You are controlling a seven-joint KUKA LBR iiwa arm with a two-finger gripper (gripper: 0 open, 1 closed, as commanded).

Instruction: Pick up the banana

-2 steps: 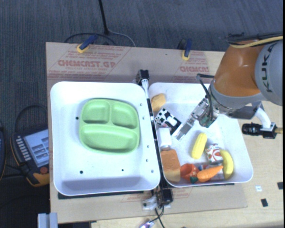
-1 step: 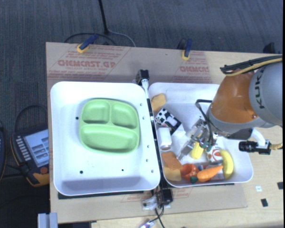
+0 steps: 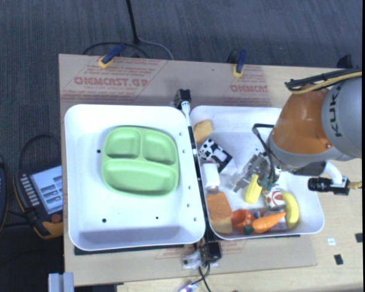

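The banana [image 3: 291,209], yellow and curved, lies at the near right of the right bin [image 3: 243,117], beside a carrot [image 3: 269,222]. My gripper [image 3: 257,176] hangs low over the middle of that bin, up and to the left of the banana and apart from it. A short yellow piece [image 3: 253,190] sits right at the gripper's tip. The arm's orange band [image 3: 298,129] covers the bin's far right part.
The right bin also holds a tan bread-like block [image 3: 219,207], a red item [image 3: 241,218], a white cylinder [image 3: 210,176], a black-and-white checked item [image 3: 214,152] and a tan piece [image 3: 202,129]. The left bin [image 3: 85,224] holds a green divided tray [image 3: 140,160].
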